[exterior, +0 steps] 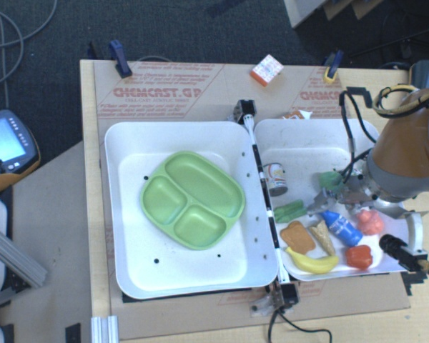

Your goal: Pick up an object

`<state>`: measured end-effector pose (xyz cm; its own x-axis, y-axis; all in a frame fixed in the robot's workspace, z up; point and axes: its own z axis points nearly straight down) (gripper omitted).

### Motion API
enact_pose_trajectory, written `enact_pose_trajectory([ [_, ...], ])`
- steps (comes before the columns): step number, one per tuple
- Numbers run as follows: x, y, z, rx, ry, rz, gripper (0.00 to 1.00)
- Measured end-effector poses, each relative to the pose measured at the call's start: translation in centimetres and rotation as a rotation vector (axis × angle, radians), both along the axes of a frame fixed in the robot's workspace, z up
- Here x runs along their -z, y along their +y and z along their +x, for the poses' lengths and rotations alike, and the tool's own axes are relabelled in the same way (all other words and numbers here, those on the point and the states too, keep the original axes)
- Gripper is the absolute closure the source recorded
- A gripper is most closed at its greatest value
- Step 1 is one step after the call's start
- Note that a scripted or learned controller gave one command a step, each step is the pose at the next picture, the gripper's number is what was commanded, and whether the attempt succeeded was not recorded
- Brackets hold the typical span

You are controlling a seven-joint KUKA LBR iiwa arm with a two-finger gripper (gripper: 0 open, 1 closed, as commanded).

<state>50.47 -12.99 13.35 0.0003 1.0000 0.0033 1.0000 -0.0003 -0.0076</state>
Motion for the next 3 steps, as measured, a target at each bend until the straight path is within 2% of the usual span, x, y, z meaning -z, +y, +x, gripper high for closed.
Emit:
enact_pose_trajectory([
  [1,5.1,0.3,-2.7,0.002,-0.004,-0.001,0.0],
  [2,3.8,0.2,-2.4,0.001,-0.011,-0.004,1.0],
  [3,3.5,3.2,2.1,-0.005,-0.012,-0.005,1.0],
])
